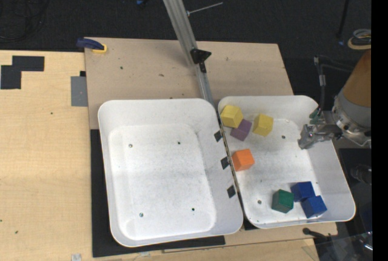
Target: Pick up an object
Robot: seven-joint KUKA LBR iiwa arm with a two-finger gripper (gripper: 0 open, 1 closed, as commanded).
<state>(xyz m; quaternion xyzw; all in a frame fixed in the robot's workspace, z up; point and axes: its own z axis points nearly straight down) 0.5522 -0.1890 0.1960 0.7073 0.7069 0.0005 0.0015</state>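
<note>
Camera view: gripper hovers over the right bin's right side (finger state unclear), blocks scattered below.

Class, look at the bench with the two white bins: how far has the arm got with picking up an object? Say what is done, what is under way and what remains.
Done: nothing lifted; the orange cube, two yellow cubes, purple block, green block and blue blocks all lie in the right bin.
Under way: the gripper is at that bin's right edge.
Left: choose a block, grasp it and lift.
</note>
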